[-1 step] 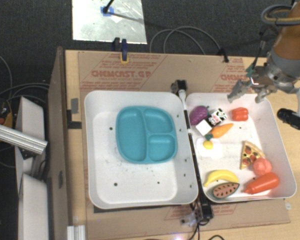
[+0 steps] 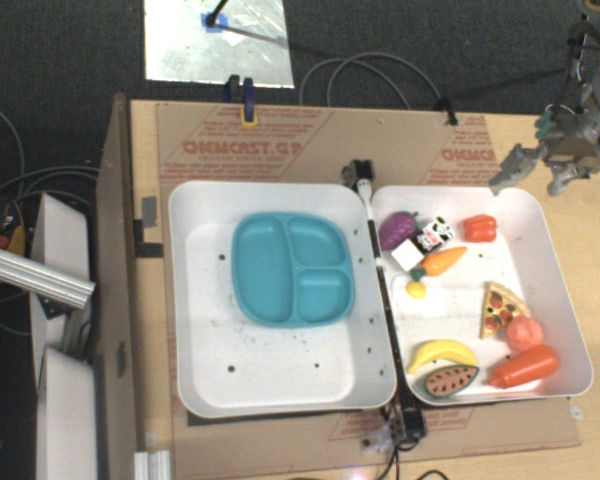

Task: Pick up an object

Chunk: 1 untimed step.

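The left bin (image 2: pixel 195 368) held a teal plate (image 2: pixel 291 269), the right bin (image 2: pixel 555 258) toy food; the gripper (image 2: pixel 540 176) hung open, holding nothing.

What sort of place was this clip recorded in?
Probably a robotics lab bench for grasping trials: two white bins sit on a cardboard-covered bench, toy food such as a banana fills the right one, and loose cables trail across the floor.

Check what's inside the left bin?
The left bin holds one teal divided plate, its compartments bare. A few dark specks dot the bin floor. Whatever lies under the plate is covered.
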Tool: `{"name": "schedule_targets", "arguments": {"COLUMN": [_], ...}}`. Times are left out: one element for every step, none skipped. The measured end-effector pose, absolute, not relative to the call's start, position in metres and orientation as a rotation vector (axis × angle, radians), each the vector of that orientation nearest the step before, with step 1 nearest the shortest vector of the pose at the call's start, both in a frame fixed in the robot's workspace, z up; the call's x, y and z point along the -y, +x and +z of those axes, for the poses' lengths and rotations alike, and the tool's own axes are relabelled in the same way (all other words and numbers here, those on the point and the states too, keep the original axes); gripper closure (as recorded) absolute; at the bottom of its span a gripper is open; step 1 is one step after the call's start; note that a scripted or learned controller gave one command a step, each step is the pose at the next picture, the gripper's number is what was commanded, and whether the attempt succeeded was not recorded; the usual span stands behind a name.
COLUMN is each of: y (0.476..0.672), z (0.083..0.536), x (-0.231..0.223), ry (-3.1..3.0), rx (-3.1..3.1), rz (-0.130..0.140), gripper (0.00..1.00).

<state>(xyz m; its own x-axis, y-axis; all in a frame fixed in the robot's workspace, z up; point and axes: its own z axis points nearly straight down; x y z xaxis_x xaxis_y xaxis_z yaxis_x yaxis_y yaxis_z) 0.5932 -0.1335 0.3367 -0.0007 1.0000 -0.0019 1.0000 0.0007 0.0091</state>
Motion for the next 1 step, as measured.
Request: {"name": "schedule_targets", "arguments": {"y": [0.6202], "z": [0.2112], "x": [0.1122], "ry": [2.217], "rx": [-2.232], "rz": [-0.003], "gripper": [0.00]}}
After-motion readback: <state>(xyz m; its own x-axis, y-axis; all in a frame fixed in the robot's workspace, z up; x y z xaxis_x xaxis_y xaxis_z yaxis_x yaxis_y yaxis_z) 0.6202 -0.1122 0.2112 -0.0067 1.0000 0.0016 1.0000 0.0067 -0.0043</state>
